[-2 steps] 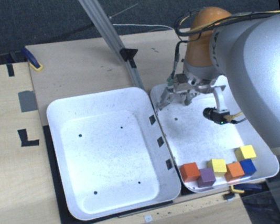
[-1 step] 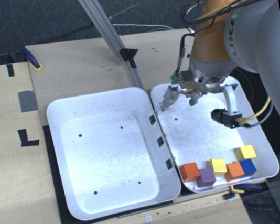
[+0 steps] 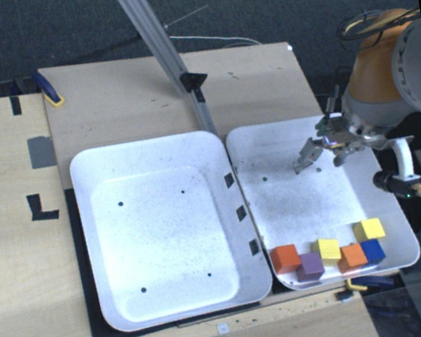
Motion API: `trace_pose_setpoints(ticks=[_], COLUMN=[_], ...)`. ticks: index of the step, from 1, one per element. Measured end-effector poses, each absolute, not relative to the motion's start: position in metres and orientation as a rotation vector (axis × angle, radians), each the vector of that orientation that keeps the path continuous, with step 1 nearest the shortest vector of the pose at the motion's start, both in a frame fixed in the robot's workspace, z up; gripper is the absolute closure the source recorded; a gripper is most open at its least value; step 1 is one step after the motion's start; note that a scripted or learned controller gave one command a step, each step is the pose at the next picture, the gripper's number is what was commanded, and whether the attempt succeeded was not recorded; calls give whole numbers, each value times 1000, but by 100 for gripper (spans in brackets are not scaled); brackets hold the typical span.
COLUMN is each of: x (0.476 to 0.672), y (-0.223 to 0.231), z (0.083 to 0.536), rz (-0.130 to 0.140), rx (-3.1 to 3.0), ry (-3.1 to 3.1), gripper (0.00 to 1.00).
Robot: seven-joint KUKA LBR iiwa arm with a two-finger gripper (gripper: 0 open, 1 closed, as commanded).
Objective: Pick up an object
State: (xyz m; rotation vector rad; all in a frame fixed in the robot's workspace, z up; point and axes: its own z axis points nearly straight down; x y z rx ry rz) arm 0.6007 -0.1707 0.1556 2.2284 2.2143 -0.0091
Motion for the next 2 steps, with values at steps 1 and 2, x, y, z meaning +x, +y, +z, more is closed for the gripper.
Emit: trace_pose_setpoints(ticks=[1,2], x=[624,586], y=[-106,-43], z=[87,197], rz=[-4,8], rx=[2218,2213], ry=[2233,2227], gripper=[0,0])
